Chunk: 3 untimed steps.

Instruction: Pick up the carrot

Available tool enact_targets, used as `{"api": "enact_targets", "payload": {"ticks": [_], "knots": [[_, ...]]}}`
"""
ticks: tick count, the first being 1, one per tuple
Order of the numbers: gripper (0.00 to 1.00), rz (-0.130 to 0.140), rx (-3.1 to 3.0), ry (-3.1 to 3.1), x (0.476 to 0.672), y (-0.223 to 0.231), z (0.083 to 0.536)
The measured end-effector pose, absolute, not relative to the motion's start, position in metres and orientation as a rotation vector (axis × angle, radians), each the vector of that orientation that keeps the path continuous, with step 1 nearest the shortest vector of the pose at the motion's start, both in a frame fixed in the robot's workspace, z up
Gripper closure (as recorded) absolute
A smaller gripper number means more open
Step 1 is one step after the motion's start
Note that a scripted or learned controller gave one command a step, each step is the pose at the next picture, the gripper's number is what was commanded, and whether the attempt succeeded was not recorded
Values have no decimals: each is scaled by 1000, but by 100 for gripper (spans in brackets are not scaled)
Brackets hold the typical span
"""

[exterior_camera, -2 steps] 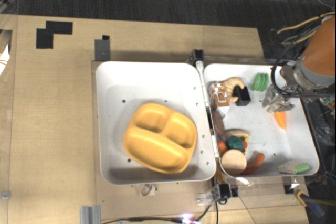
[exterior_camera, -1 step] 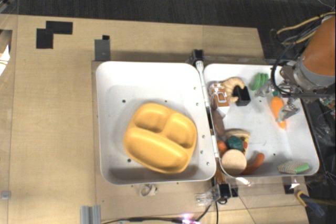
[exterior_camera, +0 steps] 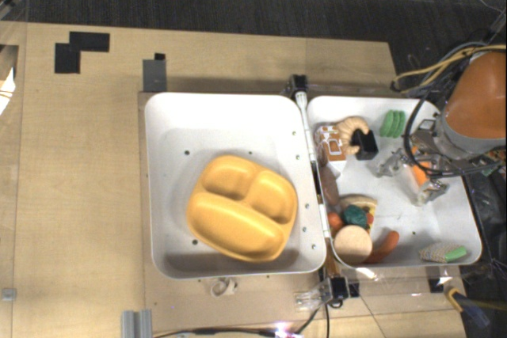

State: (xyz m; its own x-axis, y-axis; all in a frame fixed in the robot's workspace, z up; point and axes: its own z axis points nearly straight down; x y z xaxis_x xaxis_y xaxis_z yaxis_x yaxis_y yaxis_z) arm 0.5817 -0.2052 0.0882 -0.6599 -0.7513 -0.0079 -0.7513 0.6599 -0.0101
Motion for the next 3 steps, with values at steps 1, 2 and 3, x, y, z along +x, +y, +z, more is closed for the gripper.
{"api": "enact_targets", "payload": {"ticks": [1,2,3], "knots": [[100,-21,-1285,2841,586,-205,103],[0,-19,-1285,2842,586,-204,103],[100,-29,-1280,2832,590,-204,116]]}}
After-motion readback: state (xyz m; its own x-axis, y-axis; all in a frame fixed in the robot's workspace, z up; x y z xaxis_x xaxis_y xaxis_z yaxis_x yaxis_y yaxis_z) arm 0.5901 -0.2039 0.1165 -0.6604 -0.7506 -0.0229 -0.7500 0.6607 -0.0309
